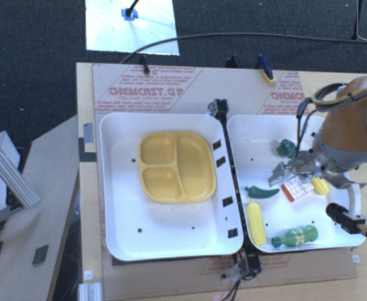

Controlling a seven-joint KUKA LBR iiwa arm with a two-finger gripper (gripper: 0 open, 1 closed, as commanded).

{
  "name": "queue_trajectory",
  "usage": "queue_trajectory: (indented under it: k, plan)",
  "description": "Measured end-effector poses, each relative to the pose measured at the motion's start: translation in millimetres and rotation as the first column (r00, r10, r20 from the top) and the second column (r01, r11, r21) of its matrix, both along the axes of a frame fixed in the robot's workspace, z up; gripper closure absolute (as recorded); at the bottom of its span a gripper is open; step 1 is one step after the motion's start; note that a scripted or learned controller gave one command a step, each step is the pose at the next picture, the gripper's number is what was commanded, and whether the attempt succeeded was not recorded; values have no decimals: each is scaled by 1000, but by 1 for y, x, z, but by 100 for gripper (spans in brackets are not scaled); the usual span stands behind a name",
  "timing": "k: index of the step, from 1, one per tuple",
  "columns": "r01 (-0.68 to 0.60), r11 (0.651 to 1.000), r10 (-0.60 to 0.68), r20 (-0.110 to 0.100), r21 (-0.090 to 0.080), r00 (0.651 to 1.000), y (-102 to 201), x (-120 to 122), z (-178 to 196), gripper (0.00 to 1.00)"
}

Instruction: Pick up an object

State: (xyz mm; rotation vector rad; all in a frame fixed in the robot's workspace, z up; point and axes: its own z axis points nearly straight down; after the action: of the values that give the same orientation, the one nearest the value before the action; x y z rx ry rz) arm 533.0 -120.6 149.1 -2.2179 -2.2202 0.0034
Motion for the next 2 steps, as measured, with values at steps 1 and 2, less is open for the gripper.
queue_trajectory:
  k: [1, 2]
  plan:
    - [1, 1000, -1, 4, 0, 1000, 4, -3, -42, 0]
    - [0, 1000, 0, 9, -2, 1000, 4, -2, -29, 100]
